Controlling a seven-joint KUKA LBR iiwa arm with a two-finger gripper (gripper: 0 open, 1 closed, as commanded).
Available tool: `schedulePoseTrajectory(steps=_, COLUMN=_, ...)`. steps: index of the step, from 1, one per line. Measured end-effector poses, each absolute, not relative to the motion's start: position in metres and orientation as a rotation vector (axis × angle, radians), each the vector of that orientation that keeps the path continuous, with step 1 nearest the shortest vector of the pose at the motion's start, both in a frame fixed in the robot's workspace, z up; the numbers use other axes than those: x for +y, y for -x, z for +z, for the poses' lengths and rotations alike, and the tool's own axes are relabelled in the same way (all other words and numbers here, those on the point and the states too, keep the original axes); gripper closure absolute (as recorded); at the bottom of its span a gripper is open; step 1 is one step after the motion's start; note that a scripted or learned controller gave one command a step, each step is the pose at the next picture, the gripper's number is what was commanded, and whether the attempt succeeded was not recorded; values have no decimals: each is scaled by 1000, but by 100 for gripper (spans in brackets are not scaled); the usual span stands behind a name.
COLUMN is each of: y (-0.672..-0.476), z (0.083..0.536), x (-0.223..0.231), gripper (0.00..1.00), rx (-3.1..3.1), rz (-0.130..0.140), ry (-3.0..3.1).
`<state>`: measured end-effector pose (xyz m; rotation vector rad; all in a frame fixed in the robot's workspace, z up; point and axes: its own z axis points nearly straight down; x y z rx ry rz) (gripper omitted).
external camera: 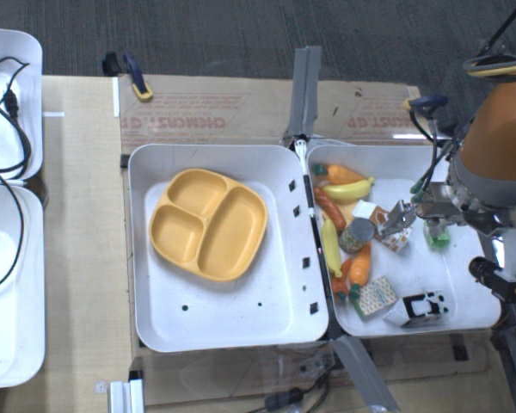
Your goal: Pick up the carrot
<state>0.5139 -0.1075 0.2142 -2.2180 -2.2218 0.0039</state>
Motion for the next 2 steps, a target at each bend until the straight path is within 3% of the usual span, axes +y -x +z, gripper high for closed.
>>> schedulePoseTrajectory(steps=1, y=-502, z=91, x=-92, gripper=0, rx=-2042, rz=4, ry=2383)
schedulePoseTrajectory(steps=2, y=-501, z=99, x=-93, gripper=100, rx=-2035, rz=6, ry=2387)
